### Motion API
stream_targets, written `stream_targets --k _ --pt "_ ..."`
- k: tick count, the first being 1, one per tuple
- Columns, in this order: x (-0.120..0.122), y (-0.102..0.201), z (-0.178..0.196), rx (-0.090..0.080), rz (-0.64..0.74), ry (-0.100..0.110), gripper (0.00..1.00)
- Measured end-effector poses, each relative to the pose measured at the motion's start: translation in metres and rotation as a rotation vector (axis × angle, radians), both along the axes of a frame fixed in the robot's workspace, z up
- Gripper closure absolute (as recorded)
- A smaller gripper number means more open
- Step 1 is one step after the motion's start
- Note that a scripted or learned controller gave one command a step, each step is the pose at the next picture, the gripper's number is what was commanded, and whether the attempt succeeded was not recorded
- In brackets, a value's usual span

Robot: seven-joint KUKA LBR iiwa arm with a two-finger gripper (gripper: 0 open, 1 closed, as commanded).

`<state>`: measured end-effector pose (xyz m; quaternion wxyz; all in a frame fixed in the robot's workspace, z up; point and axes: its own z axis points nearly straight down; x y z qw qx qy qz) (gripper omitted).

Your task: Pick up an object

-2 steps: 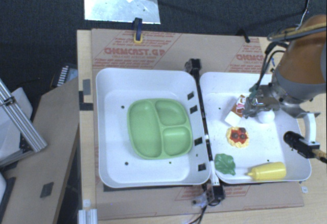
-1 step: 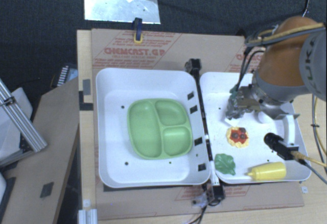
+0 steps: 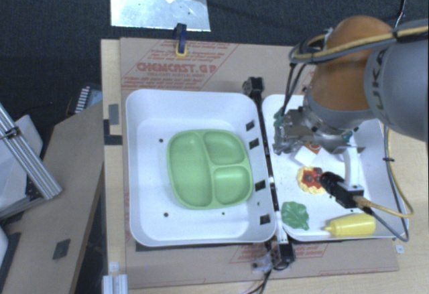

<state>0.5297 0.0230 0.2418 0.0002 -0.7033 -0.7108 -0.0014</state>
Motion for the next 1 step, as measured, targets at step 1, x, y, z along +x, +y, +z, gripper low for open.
stream_targets --k 1 --pt "0.0063 0.0586 -0.0140 0.000 0.000 0.001 1.00"
